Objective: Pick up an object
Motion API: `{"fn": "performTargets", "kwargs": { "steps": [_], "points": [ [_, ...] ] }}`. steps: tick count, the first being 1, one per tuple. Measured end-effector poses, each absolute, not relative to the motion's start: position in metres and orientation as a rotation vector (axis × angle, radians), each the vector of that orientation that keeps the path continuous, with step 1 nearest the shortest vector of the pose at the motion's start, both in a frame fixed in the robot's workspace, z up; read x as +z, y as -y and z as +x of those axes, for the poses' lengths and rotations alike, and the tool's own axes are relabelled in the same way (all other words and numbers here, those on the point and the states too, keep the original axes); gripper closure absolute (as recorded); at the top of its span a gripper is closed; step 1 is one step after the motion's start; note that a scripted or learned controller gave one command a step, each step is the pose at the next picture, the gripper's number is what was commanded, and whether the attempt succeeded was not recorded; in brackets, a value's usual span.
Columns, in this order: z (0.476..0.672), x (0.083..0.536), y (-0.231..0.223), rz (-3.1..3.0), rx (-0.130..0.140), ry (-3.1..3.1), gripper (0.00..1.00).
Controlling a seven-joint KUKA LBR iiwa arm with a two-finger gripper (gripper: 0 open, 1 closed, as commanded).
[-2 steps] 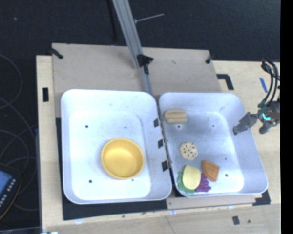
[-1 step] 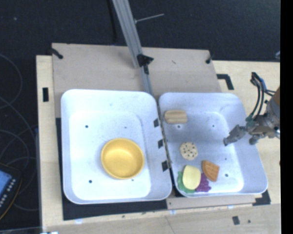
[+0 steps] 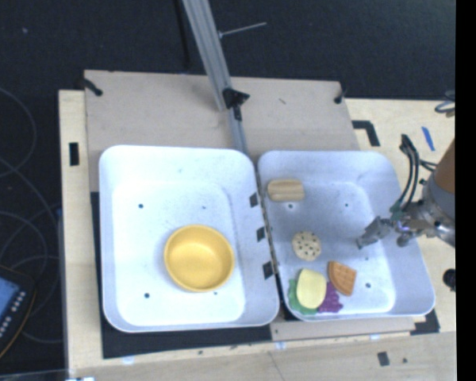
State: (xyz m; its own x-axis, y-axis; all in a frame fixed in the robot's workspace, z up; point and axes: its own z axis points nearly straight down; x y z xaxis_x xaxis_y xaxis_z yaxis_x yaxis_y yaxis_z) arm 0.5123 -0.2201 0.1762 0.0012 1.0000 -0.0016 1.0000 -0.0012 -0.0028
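The arm is reaching in over the right edge of the tabletop, and the gripper (image 3: 381,232) is hovering above the right bin (image 3: 341,173), close to that bin's right wall. Nothing is sitting between its fingers, and from this slanted view I cannot tell how wide it is standing. The right bin is carrying the small pieces: a tan bread roll (image 3: 285,190) is lying near its back left corner, a speckled cookie (image 3: 306,245) is resting toward the middle, and at the front edge a yellow-green piece (image 3: 310,289) is leaning on something purple (image 3: 332,301), with an orange waffle wedge (image 3: 342,277) just beside them. The left bin (image 3: 127,181) is holding a yellow bowl (image 3: 198,256), sitting upright with its mouth up, well apart from the gripper. Why the spread? It looks like loose scatter, giving the program separate targets rather than a pile. The waffle wedge is looking like the nearest candidate, lying toward the front and a little left of the gripper; the cookie is lying further left. I'm judging the pick as not yet begun: the gripper needs to be lining up over one piece and coming down.
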Motion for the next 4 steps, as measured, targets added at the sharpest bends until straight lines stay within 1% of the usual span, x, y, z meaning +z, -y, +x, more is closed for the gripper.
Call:
{"fn": "performTargets", "kwargs": {
  "steps": [1,2,3,4],
  "points": [
    [0.506,0.124,0.212,-2.221,0.005,2.218,0.00],
    [0.509,0.139,0.214,-2.233,-0.005,2.217,1.00],
    [0.507,0.189,0.206,-2.222,-0.005,2.231,1.00],
    [0.509,0.226,0.207,-2.221,-0.005,2.231,1.00]
  ]
}}
